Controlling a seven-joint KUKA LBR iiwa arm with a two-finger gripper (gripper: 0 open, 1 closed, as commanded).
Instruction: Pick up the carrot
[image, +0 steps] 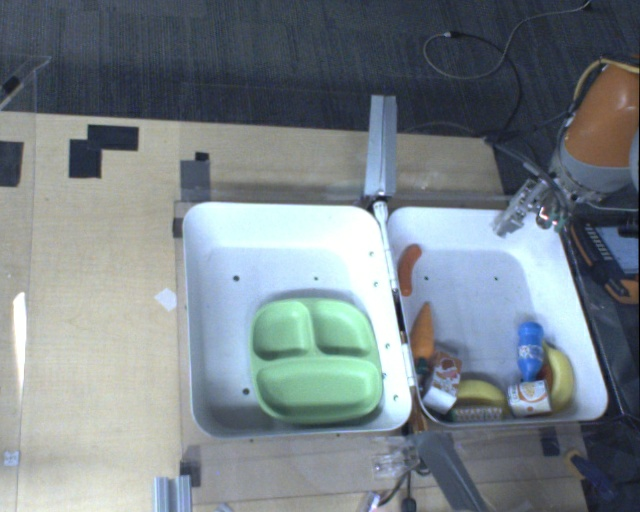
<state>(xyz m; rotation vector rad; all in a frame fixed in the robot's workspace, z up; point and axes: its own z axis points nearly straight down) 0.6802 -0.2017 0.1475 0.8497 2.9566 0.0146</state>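
Spanning the bench (100, 350) side by side, 2 white bins sit under a fixed overhead camera. At far left, black square markers (100, 148) dot the tan surface. The left bin (215, 300) holds a green tray (315, 358) with 3 compartments, lying in the near half toward the divider. A grey metal post (381, 145) rises behind the seam where the bins meet.

Just right of that seam, in the right bin (480, 270), a sausage (409, 268) lies close to the left wall. Nearer the camera, the carrot (423, 330) rests along the same wall, its thin tip pointing toward the sausage and its thick end touching a small packet (443, 378). A banana (480, 392) lies along the near wall beside the packet. Farther right, a carton (529, 398) sits in the near corner, with a blue bottle (530, 348) standing just behind it and a second banana (562, 376) curving against the right wall.

At upper right, the arm (600, 130) with its orange band hangs over the far right corner of the bin. Its gripper (520, 212) points down and left above the rim, well apart from the carrot, its fingers slightly parted and gripping nothing.
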